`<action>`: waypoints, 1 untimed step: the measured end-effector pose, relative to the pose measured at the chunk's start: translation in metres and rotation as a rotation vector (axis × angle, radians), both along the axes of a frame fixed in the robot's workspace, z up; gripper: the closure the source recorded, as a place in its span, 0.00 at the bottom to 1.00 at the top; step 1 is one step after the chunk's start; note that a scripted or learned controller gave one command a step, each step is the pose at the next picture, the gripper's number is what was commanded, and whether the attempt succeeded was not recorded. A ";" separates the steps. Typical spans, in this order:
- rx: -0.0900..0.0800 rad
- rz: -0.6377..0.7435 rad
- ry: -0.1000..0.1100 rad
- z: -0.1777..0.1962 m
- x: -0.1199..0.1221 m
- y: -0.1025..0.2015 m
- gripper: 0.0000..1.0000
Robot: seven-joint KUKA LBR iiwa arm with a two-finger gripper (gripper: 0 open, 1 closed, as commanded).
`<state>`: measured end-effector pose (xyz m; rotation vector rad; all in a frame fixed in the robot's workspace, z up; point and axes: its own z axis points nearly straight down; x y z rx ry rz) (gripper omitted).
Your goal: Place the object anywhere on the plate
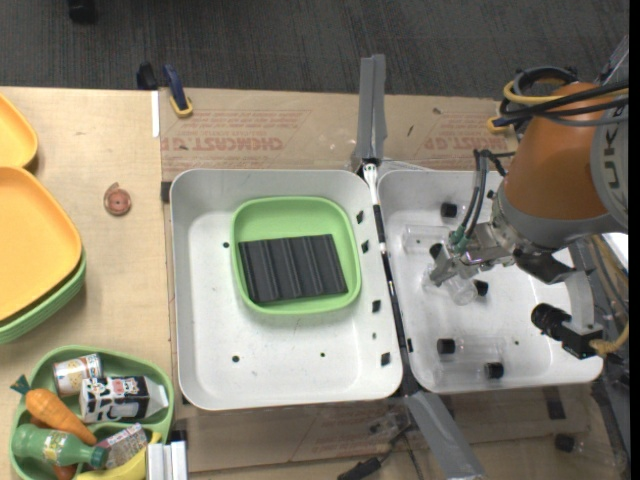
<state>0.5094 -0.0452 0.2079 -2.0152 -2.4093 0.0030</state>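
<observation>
The green plate (296,255) sits in the left bin (200,298) and carries a dark ribbed slab (293,268) on its middle; the arm (560,168) reaches into the right bin (520,358). The gripper (452,273) hangs low over that bin's floor, well apart from the plate; whether it is open, closed or gripping something, I cannot tell.

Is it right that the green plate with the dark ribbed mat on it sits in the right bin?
No. The camera view shows the green plate, with the dark ribbed mat on it, sitting in the left bin, not the right bin.
</observation>
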 end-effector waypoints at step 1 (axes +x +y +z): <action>-0.001 0.070 0.001 -0.018 0.050 0.077 1.00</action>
